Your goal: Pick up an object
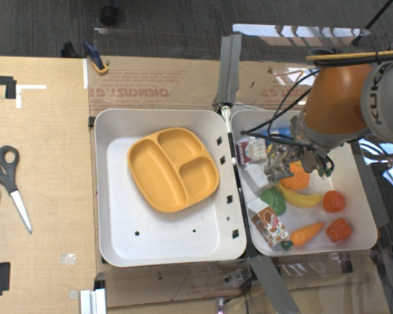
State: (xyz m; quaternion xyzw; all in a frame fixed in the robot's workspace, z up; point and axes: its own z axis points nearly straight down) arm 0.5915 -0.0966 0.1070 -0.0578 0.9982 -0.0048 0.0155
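Robotics lab: arm (354, 97), bench bins (105, 195)

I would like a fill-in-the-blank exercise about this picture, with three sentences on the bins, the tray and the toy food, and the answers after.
1. The yellow plastic divided tray lies in the ______ white bin.
2. The yellow tray has ______ compartments.
3. In the right white bin, the orange toy carrot lies directly below the ______ toy banana in the picture.

Missing words: left; three; yellow
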